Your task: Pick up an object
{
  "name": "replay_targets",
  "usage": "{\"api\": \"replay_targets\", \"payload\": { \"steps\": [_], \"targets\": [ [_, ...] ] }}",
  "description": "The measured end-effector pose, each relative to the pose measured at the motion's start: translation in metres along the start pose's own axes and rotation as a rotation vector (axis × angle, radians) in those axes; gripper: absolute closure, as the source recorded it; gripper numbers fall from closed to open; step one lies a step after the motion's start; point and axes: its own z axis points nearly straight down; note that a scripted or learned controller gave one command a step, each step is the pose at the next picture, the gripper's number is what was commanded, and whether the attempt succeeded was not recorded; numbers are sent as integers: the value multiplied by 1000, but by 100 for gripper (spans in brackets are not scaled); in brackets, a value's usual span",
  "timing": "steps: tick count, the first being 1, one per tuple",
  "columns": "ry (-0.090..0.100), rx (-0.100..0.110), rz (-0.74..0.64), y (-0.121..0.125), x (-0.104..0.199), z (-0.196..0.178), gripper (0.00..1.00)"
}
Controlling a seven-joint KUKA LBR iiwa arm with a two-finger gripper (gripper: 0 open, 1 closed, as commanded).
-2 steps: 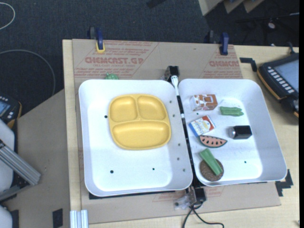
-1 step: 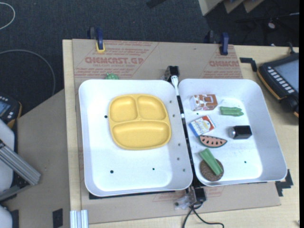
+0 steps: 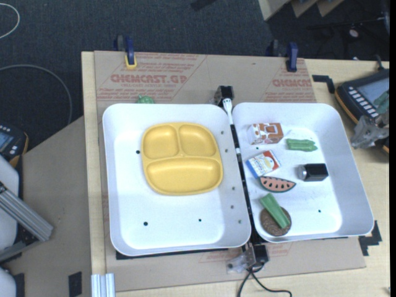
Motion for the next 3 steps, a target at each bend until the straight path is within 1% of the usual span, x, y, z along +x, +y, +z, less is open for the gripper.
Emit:
{"api": "replay_targets", "payload": {
  "steps": [1, 2, 3],
  "targets": [
    [-11, -18, 12, -1, -48, -79, 100],
    [-1, 0, -2, 0, 52, -1, 100],
    [-9, -18, 13, -1, 0, -78, 100]
  ]
}}
